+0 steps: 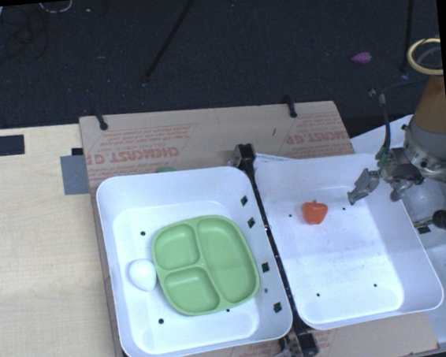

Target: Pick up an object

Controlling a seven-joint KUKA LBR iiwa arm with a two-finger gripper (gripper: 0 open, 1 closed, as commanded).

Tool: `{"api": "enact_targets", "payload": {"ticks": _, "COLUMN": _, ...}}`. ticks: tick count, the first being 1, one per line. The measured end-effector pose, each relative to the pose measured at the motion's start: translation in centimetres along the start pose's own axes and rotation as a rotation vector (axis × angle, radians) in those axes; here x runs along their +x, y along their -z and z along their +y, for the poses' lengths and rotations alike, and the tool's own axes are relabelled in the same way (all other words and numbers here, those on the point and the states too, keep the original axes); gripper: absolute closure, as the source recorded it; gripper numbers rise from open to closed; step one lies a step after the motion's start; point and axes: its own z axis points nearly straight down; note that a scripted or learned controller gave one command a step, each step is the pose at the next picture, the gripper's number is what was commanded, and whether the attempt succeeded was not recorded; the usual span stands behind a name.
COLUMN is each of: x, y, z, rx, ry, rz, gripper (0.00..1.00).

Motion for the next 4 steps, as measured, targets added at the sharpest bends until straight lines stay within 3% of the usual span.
{"api": "enact_targets", "payload": {"ticks": 1, "x": 0.0, "y": 0.9, "z": 0.3, "rx": -0.013, "ry": 0.003, "rz": -0.003, "gripper": 0.00}}
{"api": "enact_targets", "payload": {"ticks": 3, "x": -0.3, "y": -10.6, "z": -0.1, "rx": -0.009, "ry": 0.002, "rz": -0.002, "gripper": 0.00}}
{"api": "enact_targets", "payload": {"ticks": 4, "x": -0.4, "y": -9.3, "z": 0.0, "rx": -0.012, "ry": 0.002, "rz": -0.002, "gripper": 1.00}}
